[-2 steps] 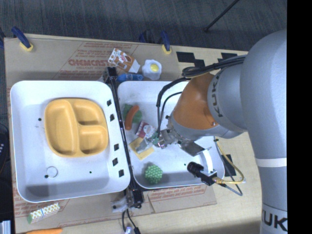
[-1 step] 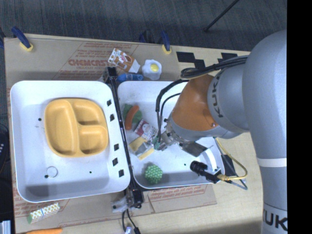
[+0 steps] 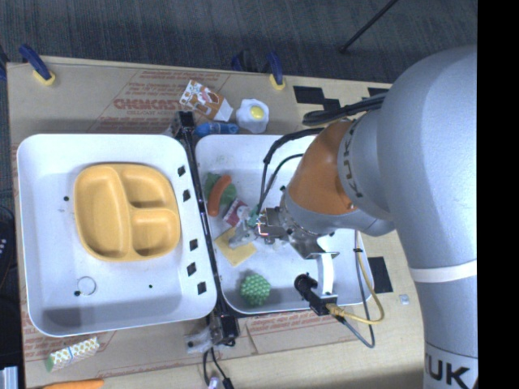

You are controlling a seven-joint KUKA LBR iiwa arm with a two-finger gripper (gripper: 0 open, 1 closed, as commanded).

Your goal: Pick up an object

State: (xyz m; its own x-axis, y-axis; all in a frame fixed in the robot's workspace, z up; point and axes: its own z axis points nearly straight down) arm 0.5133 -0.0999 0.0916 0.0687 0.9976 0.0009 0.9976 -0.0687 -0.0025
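Bins of shallow white plastic are lying side by side on a cardboard-covered bench (image 3: pixel 122 104). The left bin (image 3: pixel 40 217) is holding a yellow divided tray (image 3: pixel 126 211), whose compartments are facing up, and a small clear ring (image 3: pixel 86 285) is resting near the bin's lower left part. The right bin (image 3: pixel 280 308) is holding several small objects: an orange and green toy vegetable (image 3: pixel 219 193) is lying near the divider, a pale yellow wedge resembling cheese (image 3: pixel 240 253) is sitting just below the middle, and a green textured ball (image 3: pixel 255 288) is resting near the lower rim. The arm (image 3: pixel 389 160), grey with an orange band, is reaching in from the right, and its wrist is hanging over the middle of the right bin. The gripper (image 3: pixel 253 227) is pointing toward a cluster of small red and white items (image 3: pixel 236 215) beside the wedge; whether it is grasping anything cannot be told, since the wrist is covering that area. Outside the bins, a printed carton (image 3: pixel 199 98) and a white and yellow egg-like toy (image 3: pixel 253 114) are lying on the bench above the right bin, and a blue object (image 3: pixel 216 128) is sitting at the bin's upper rim. A patterned wrapper (image 3: pixel 73 352) is lying below the left bin.
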